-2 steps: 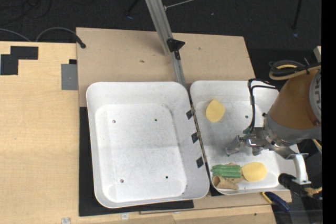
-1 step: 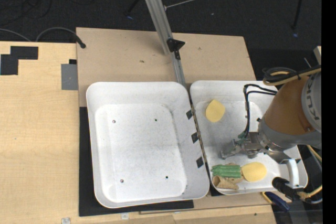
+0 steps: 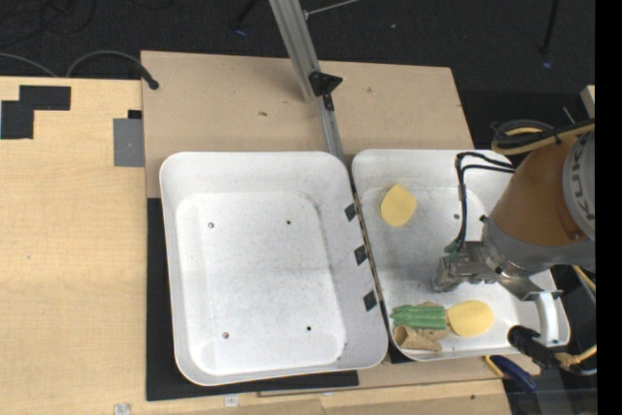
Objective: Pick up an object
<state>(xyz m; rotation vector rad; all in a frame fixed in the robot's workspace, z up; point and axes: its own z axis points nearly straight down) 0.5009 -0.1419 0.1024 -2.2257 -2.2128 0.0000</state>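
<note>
Dark floor with cables is seen behind the table (image 3: 243,102), on which two white bins are set side by side. Left bin (image 3: 258,267) and right bin (image 3: 428,175) are touching. The arm (image 3: 544,204) is lowered into the right bin, its end effector (image 3: 449,275) near the bottom; its grip cannot be told. Apart from it are found a yellow disc (image 3: 397,206), a green object (image 3: 420,316), a yellow lump (image 3: 470,318) and a tan piece (image 3: 420,338).
</note>
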